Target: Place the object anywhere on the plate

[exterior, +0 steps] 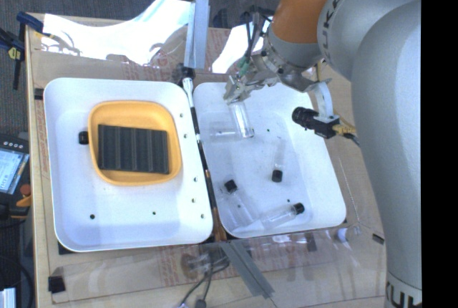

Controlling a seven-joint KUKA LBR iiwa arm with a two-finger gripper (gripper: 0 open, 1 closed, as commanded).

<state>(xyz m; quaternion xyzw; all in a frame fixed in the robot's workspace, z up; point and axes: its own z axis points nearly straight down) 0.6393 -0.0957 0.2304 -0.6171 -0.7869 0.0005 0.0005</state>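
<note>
1. From where I stand, the grey arm (372, 84) leans in over the right bin (325, 185), and its pincer (241, 88) hangs at the far end of that bin, close to the rim.

2. Just below the pincer a clear plastic tube (242, 119) hangs roughly upright, its top end right at the fingertips. It looks gripped, but the tips are small and blurred against the white floor, so I cannot tell whether the pincer is clamped on it, together or apart.

3. Left of the pincer, across the wall between the bins, lies the yellow plate (132, 117) in the left bin (64, 220), with a dark ribbed block (134, 149) covering its middle. Nothing else rests on the plate as far as I can see.

4. Nearer me than the pincer, on the right bin's floor, are two small black caps (230, 185) (276, 175) and a second tube with a black cap (285, 212), all well apart from the pincer.

5. My reading: the task is early to midway. At best the tube is lifted. The carry leftward over the dividing wall and the release onto the plate's yellow rim or the block are yet to be done.
</note>
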